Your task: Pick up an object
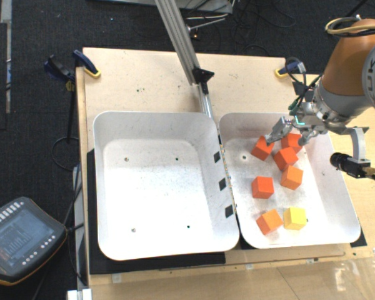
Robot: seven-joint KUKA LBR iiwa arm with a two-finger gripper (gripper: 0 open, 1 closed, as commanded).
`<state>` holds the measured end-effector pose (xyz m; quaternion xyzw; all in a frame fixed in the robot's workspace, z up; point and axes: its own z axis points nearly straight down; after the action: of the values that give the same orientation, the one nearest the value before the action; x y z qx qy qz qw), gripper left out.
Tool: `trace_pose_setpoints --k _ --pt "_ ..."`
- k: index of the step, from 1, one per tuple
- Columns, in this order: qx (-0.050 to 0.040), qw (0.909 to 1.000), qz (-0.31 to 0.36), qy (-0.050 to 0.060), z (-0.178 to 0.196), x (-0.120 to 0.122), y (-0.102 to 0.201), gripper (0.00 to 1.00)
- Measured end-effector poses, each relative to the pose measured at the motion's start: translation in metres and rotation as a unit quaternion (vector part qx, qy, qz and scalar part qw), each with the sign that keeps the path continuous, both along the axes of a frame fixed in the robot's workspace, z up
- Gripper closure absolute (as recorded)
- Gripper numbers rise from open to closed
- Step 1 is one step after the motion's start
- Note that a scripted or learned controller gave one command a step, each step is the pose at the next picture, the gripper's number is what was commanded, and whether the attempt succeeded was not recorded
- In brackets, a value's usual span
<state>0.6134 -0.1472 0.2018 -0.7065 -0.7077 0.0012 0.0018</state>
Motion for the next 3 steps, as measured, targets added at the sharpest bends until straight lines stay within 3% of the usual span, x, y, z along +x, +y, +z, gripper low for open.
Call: trace_pose_setpoints --k 1,2,3 --pt "-0.0003 1.0000 0.000 -0.002 0.002 0.001 0.000 0.00" --pt "-0.0001 1.0000 -0.001 0.001 -0.062 -0.003 -0.002 0.00" --pt "-0.0040 0.9999 -0.001 -0.013 -0.079 0.004 -0.004 0.00"
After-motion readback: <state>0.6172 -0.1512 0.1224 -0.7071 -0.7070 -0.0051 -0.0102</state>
